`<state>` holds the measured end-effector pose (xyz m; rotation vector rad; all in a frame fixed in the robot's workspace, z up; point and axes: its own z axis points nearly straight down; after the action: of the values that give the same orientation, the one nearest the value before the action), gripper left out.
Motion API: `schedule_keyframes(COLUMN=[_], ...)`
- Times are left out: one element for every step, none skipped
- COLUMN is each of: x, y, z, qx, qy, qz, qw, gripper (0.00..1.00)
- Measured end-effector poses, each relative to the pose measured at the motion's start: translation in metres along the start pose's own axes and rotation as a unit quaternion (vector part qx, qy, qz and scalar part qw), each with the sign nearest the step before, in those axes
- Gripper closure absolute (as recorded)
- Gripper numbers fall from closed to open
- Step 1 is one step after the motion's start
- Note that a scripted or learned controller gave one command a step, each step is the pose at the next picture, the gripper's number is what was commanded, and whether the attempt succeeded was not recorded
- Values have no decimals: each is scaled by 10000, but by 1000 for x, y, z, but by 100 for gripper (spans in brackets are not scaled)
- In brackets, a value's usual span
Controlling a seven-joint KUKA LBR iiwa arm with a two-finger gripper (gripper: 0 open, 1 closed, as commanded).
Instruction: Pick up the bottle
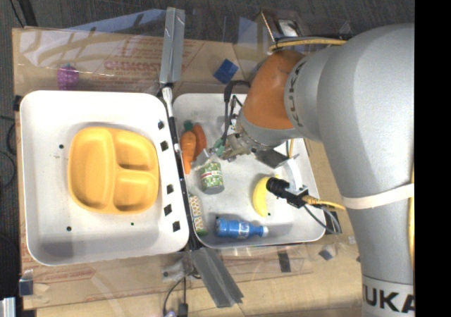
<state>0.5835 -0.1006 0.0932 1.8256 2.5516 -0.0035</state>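
Note:
A blue bottle (pixel 238 228) with a white cap lies on its side along the front wall of the right bin (pixel 310 232). My gripper (pixel 225 147) hangs over the middle of that bin, well behind the bottle. It sits just above a small clear jar with green contents (pixel 211 177). An orange carrot (pixel 189 148) lies just left of the gripper. Nothing shows between gripper and bottle but bare bin floor.
A yellow banana-shaped piece (pixel 261 198) lies right of the jar. A speckled item (pixel 196 213) rests against the right bin's left wall. The left bin (pixel 42 118) holds a yellow divided tray (pixel 113 168). Behind the bins sit a blue block (pixel 226 70) and a purple object (pixel 68 75).

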Motion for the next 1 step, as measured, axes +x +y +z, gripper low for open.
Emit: schedule_keyframes(x=[-10], y=[18], z=[-1], qx=[-3], qy=[-6], qz=[-1155], qw=[9933], gripper=[0])
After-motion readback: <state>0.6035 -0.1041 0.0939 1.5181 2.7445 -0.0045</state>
